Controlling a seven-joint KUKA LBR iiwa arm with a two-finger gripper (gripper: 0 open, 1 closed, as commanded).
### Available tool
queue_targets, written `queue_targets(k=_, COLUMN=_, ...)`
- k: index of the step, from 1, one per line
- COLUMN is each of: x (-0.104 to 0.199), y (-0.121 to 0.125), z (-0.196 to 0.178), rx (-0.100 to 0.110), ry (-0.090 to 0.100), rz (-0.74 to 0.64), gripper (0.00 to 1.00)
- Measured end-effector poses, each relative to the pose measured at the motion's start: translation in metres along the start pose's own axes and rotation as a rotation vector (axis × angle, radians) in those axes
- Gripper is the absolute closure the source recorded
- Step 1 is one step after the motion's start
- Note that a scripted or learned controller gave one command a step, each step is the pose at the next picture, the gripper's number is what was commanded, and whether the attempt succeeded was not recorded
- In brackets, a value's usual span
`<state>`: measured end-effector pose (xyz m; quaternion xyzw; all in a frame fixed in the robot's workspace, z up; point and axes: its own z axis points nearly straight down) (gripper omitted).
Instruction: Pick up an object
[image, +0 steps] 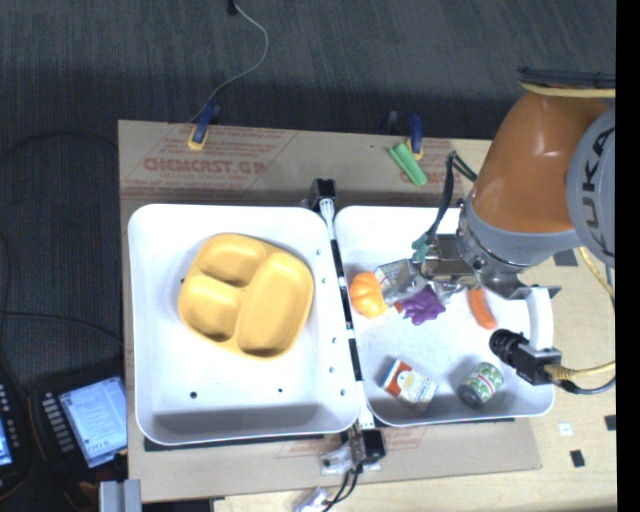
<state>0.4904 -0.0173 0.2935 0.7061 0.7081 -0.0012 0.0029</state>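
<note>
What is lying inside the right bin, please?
In the right bin: an orange ball, a purple toy, a small carton, a green can and an orange stick. The arm covers the bin's far right corner.

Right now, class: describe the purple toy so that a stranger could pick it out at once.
Look in the right bin, near its middle, just below the gripper. The purple toy lies between an orange ball and an orange carrot; it alone is purple.
</note>
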Motion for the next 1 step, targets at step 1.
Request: queue_targets(k=1, x=-0.0003, y=0.0005, z=-0.0097, rx=0.0, ry=-0.001, rz=-0.001, gripper=1.0)
